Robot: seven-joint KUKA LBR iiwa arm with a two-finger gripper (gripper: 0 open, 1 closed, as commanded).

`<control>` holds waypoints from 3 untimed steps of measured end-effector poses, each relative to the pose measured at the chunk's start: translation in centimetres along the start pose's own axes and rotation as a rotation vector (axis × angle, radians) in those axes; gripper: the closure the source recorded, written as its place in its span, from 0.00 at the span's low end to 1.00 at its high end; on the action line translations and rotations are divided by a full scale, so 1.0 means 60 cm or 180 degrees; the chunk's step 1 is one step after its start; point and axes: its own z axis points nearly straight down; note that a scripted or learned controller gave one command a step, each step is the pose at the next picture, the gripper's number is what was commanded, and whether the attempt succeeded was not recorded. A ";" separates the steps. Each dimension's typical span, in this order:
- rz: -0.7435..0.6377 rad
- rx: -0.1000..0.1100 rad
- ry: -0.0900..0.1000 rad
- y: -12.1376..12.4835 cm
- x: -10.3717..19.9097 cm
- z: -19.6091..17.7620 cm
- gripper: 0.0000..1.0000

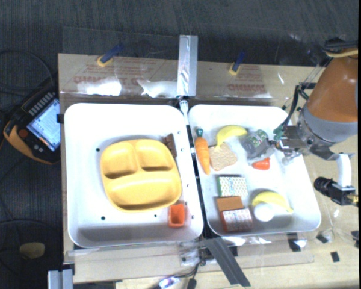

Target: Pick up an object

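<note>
Table [72, 65] carries two white bins side by side. Near edge of right bin [310, 218]: white egg [264, 212] touching a banana [272, 199]. Farther back, slice of bread [223, 157], second banana, carrot [201, 154]. Hand [287, 142] sits low at the far right wall, beside a small red piece [262, 164], likely the pick target. Grip state: cannot tell, wrist hides it.

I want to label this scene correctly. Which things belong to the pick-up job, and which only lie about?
Belong to the job:
gripper
long orange toy carrot
curved yellow toy banana
tan toy bread slice
small red toy piece

Lying about:
yellow plastic divided tray
small orange plastic cup
handheld control pendant with lit screen
</note>
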 end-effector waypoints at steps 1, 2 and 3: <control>-0.0055 0.0000 0.0002 0.134 -0.123 0.172 0.00; 0.0010 -0.0037 -0.0018 0.099 -0.092 0.220 0.00; 0.0011 -0.0048 -0.0018 0.101 -0.092 0.202 1.00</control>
